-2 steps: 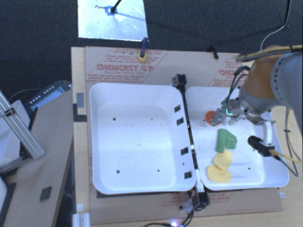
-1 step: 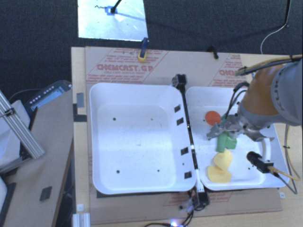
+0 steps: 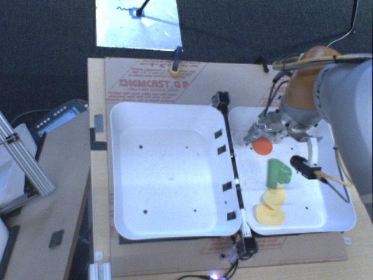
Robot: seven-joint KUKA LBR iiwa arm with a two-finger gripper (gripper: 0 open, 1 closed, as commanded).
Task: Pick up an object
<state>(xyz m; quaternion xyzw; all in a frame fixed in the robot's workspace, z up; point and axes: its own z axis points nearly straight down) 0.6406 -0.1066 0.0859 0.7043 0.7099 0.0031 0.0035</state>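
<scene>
Reaching: you have the gripper (image 3: 263, 134) low in the right bin (image 3: 338, 217), near its far-left corner, the arm (image 3: 344, 92) coming in over the right rim.
Grip: you cannot tell from this slant whether it has closed on anything; metal parts hide the tips.
Nearest thing: orange disc (image 3: 262, 146), just beside and below the gripper, possibly touching; nothing shows it lifted, so judge it as lying on the bin floor.
Why there: the wrist sits right above the disc, which suggests it is your target.
Further out: green block (image 3: 278, 172) mid-bin, then two yellow pieces (image 3: 271, 206) towards the near edge, all apart from the gripper.
Left bin (image 3: 125, 214): across the divider, away from the arm.
Risk: the disc lies flat, so it may slip.
</scene>
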